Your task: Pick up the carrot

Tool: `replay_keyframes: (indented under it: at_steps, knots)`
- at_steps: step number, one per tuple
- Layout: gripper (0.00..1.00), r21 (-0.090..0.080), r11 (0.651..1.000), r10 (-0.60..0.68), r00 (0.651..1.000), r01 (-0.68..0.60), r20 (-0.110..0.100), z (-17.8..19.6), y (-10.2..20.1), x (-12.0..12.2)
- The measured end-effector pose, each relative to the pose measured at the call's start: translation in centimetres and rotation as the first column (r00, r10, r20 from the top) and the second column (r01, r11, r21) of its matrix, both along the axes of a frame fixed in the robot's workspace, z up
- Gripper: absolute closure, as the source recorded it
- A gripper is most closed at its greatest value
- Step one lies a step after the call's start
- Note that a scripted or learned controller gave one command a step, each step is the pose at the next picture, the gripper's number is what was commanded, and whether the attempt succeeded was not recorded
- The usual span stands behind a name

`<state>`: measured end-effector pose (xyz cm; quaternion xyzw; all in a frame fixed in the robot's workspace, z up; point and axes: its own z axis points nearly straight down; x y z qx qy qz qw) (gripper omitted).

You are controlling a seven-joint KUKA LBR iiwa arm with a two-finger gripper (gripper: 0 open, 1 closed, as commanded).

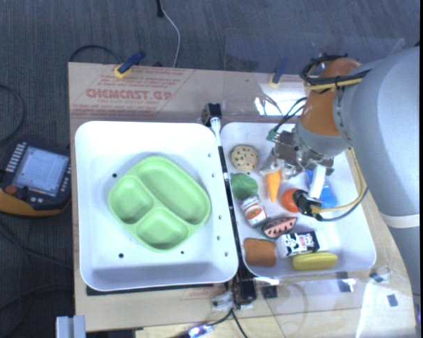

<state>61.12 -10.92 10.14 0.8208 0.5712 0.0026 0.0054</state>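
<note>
The carrot (273,184) is a small orange cone standing in the upper middle of the right bin (363,248). My gripper (278,166) hangs from the orange-banded wrist directly over the carrot's top end, very close to it or touching it. The gripper body hides how its tips meet the carrot.
Around the carrot lie a cookie (244,158), a green vegetable (243,185), a small can (252,210), an orange fruit (290,200) and a blue item (324,190). Nearer the front are a watermelon slice (279,225), bread (259,251), a cow-print carton (298,243) and a yellow piece (314,260). The left bin holds a green divided plate (159,201).
</note>
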Motion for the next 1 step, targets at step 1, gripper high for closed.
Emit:
replay_keyframes:
  at_steps: [1]
  knots:
    - [1.0, 0.004, 0.981, -0.195, 0.981, 0.195, -0.01, 8.45, 7.52, 5.8]
